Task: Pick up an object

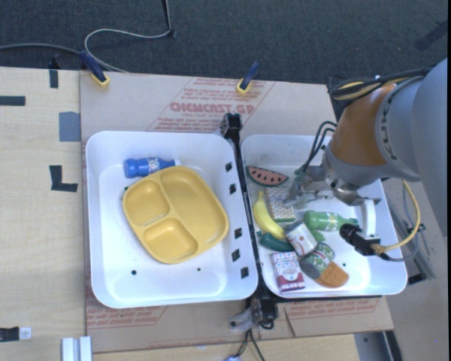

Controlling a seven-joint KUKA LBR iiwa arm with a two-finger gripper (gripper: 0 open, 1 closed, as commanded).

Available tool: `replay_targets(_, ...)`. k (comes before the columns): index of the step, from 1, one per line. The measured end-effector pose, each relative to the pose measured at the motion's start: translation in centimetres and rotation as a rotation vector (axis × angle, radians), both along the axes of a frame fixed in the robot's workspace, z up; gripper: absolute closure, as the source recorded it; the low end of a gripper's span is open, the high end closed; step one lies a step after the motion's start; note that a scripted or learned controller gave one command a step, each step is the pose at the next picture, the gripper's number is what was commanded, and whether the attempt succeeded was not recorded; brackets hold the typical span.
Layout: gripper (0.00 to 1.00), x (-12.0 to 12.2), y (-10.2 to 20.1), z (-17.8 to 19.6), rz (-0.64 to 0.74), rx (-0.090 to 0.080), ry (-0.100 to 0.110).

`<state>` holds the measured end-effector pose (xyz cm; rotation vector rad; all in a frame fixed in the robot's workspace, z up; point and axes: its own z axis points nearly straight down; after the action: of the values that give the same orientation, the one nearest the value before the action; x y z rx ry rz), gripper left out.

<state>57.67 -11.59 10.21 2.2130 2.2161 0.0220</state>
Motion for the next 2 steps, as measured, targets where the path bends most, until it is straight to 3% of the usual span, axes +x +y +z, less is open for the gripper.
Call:
replay_targets(1, 0.00, -0.1, 0.0, -0.2, 0.000, 0.001, 0.005)
replay_targets(2, 0.00, -2.4, 1.6, -0.9, -0.008, -0.015, -0.010)
